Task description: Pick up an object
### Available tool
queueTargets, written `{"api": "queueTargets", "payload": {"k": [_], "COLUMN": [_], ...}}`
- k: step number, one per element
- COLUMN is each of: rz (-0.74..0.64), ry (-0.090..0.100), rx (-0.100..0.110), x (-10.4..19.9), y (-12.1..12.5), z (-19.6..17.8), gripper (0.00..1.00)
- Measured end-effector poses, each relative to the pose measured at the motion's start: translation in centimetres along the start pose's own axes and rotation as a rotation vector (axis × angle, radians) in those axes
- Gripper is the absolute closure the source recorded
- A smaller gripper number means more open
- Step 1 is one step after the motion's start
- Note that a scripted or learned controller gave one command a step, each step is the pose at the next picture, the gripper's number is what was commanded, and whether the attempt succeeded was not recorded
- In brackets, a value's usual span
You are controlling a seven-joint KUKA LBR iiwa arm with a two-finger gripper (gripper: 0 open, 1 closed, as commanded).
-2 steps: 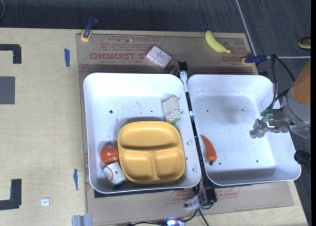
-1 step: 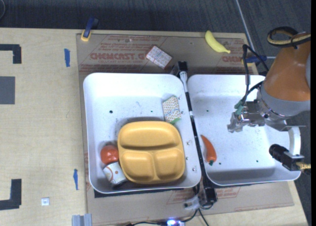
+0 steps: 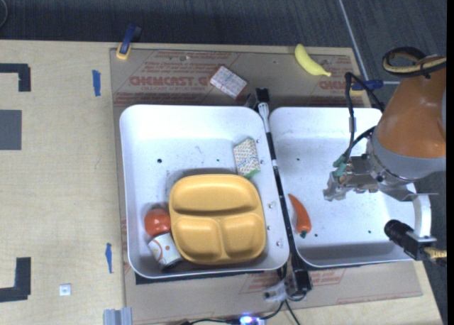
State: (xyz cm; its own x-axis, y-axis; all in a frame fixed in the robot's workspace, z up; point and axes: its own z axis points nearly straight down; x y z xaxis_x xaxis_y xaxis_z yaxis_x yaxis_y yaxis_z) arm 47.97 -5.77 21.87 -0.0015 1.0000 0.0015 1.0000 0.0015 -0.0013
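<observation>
My gripper (image 3: 339,183) hangs over the middle of the right bin (image 3: 319,126), its fingers pointing left, with bare bin floor beneath them. An orange chili pepper (image 3: 301,215) lies near that bin's lower left corner, down and to the left of the gripper and apart from it. In the left bin (image 3: 142,132) a yellow divided tray (image 3: 216,216) fills the lower half. A red-orange ball (image 3: 157,221) and a small white and orange can (image 3: 164,249) sit against the tray's left side. A patterned packet (image 3: 246,155) rests above the tray near the bin's right wall.
A yellow banana (image 3: 311,61) and a small patterned box (image 3: 227,81) lie on the cardboard behind the bins. A blue-and-yellow clamp (image 3: 128,41) sits at the cardboard's far left corner. Cables and a black fitting (image 3: 406,238) run along the right bin's right side.
</observation>
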Motion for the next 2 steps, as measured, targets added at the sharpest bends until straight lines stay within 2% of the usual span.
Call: {"api": "queueTargets", "payload": {"k": [1, 2], "rz": [0.0, 0.002], "ry": [0.0, -0.001], "rx": [-0.001, 0.001], "x": [2.7, 0.1], "y": [0.1, -0.1], "z": [0.7, 2.0], "gripper": [1.0, 1.0]}}
